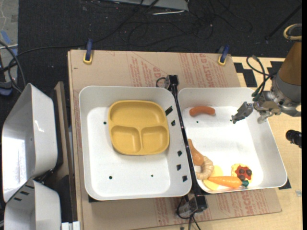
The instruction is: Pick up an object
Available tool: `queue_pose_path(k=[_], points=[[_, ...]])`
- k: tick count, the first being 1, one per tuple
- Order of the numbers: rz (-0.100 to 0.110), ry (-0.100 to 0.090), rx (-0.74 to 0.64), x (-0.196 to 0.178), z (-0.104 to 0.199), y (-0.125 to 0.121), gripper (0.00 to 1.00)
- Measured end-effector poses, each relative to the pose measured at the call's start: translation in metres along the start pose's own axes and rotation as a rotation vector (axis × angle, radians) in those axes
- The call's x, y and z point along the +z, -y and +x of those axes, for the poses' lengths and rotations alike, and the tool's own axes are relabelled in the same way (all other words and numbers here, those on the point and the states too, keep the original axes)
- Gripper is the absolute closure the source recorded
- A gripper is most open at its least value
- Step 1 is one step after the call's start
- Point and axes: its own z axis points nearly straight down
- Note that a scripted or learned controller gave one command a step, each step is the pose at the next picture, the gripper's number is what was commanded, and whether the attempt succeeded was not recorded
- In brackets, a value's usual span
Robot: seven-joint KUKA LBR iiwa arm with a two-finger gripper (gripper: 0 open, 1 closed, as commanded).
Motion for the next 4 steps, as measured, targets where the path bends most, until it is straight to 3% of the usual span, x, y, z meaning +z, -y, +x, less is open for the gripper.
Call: queue_pose_path(k=[1,3,4], points=[[-0.014,0.003,-0.004,-0.008,0.001,-0.003,0.0],[-0.012,0.002,-0.006,0.108,0.002,-0.012,0.0],[-0.013,0.003,-0.004,0.112,0.002,-0.012,0.0]])
